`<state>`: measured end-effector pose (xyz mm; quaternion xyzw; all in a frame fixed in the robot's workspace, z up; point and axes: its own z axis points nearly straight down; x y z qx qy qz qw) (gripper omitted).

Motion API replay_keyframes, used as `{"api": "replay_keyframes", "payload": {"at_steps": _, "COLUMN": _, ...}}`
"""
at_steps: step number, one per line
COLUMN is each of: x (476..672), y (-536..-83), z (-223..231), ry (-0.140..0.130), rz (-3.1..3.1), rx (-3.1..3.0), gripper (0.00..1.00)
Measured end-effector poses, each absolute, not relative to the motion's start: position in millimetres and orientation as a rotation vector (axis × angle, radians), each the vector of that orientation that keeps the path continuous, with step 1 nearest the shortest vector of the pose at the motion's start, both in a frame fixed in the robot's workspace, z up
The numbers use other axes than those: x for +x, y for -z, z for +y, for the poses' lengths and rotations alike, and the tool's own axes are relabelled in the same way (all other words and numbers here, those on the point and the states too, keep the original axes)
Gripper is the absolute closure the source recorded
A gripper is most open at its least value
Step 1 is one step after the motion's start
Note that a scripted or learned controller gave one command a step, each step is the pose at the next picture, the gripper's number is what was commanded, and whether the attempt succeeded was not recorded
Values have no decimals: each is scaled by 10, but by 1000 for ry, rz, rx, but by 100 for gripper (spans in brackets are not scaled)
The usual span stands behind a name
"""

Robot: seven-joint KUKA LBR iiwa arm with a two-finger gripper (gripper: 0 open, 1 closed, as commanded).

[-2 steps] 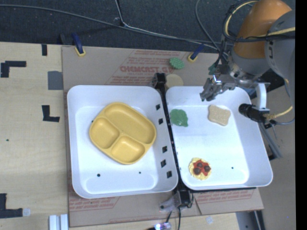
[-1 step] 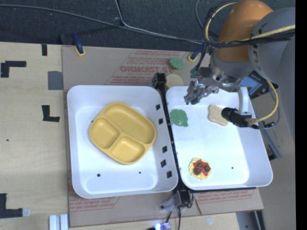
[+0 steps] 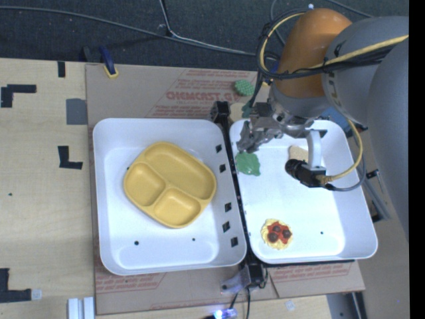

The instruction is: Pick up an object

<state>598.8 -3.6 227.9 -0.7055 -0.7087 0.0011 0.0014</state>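
Observation:
My gripper (image 3: 250,145) hangs over the far left corner of the right bin (image 3: 332,241), directly above a small green leafy object (image 3: 250,164) that lies against the bin's left wall. Its fingertips sit just above the green object's top edge. A small round tart with red berries (image 3: 276,233) lies near the front of the same bin. A pale yellowish object (image 3: 298,153) shows partly behind a black fitting on the arm. A second green object (image 3: 244,86) lies on the cardboard beyond the bins.
The left bin (image 3: 113,244) holds a yellow three-compartment plate (image 3: 170,183). The arm's orange band and grey body cover the right bin's far right side. Black clips line the divider between the bins. Cables run across the dark floor behind.

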Motion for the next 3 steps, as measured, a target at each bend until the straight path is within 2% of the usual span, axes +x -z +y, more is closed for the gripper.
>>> {"api": "replay_keyframes", "payload": {"at_steps": 1, "x": 5825, "y": -2154, "z": 449, "ry": -3, "rz": -2225, "rx": -2213, "gripper": 100}}
{"api": "replay_keyframes", "payload": {"at_steps": 2, "x": 5570, "y": -2208, "z": 875, "ry": -3, "rz": -2226, "rx": -2212, "gripper": 100}}
{"api": "replay_keyframes", "payload": {"at_steps": 3, "x": 5683, "y": -2233, "z": 1032, "ry": -2, "rz": -2225, "rx": -2217, "gripper": 100}}
